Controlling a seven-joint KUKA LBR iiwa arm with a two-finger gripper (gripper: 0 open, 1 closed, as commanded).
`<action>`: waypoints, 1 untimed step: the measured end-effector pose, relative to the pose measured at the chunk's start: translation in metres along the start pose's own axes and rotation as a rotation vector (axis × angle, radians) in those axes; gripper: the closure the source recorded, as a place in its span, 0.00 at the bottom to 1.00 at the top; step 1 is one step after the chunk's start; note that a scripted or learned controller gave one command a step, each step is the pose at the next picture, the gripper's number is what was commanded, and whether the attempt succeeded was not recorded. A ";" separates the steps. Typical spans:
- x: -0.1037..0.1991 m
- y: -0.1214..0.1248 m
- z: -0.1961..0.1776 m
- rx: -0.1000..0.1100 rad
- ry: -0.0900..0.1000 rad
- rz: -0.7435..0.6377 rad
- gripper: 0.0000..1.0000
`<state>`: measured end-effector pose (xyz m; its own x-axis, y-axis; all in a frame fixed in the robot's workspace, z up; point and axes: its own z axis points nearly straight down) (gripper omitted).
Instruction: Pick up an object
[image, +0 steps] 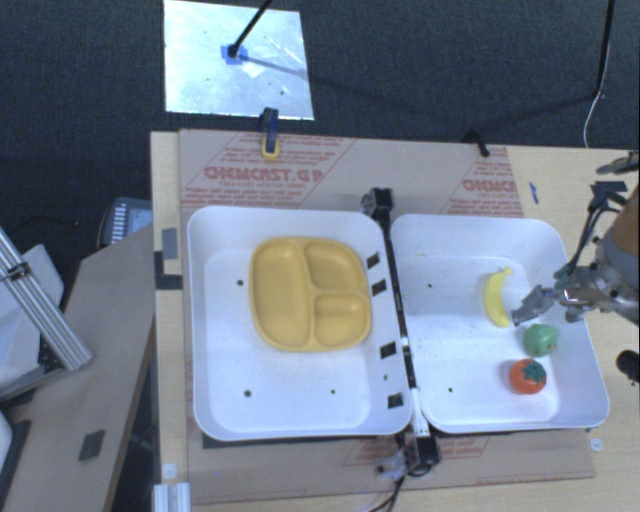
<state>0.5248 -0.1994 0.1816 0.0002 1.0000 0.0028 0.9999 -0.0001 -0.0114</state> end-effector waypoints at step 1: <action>0.001 0.003 -0.007 -0.013 -0.003 -0.004 0.00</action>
<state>0.5282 -0.1988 0.1885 -0.0036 1.0000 -0.0004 1.0000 0.0036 0.0011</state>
